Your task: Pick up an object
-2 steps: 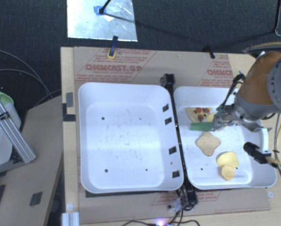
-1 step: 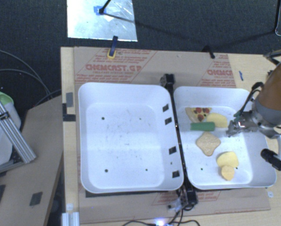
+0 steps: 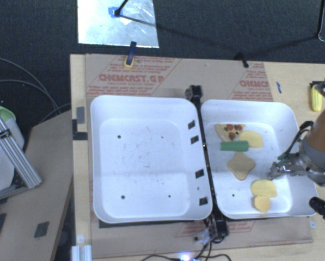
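Note:
The right bin holds several toy food pieces. A pizza slice lies toward the back, with a green bar and a pale yellow piece just in front of it. A tan flat piece sits mid-bin. Near the front are a yellow round piece and a smaller orange-yellow one. My gripper hangs low over the bin's right side, to the right of the tan piece and just above the yellow round piece. Nothing is visibly held in it.
The left bin stands beside the right one, with a black divider with clips between them. A yellow tool lies on the bench at the far right. Cardboard lines the bench behind the bins.

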Robot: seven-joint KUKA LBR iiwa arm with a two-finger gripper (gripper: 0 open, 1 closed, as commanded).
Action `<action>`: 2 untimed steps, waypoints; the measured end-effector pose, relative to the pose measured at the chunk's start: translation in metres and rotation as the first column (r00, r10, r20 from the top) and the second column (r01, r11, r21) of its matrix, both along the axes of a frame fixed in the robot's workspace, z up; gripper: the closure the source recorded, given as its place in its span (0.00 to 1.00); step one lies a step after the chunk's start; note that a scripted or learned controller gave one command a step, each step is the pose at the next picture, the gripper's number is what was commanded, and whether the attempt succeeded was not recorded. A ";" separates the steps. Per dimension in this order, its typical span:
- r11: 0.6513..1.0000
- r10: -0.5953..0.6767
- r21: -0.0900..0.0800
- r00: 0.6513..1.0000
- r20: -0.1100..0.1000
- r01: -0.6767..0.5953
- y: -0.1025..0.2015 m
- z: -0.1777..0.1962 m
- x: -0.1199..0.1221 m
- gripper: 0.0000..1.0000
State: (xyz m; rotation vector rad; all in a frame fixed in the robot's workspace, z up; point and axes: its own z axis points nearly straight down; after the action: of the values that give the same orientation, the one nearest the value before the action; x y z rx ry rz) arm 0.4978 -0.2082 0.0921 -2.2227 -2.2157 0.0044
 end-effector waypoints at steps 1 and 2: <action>1.000 0.004 -0.001 1.000 0.005 -0.004 0.002 -0.008 0.004 1.00; 1.000 0.006 -0.001 1.000 0.007 -0.006 0.002 -0.007 0.008 1.00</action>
State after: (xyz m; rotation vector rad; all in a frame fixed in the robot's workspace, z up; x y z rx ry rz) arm 0.5054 -0.2064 0.0848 -2.2199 -2.2266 -0.0024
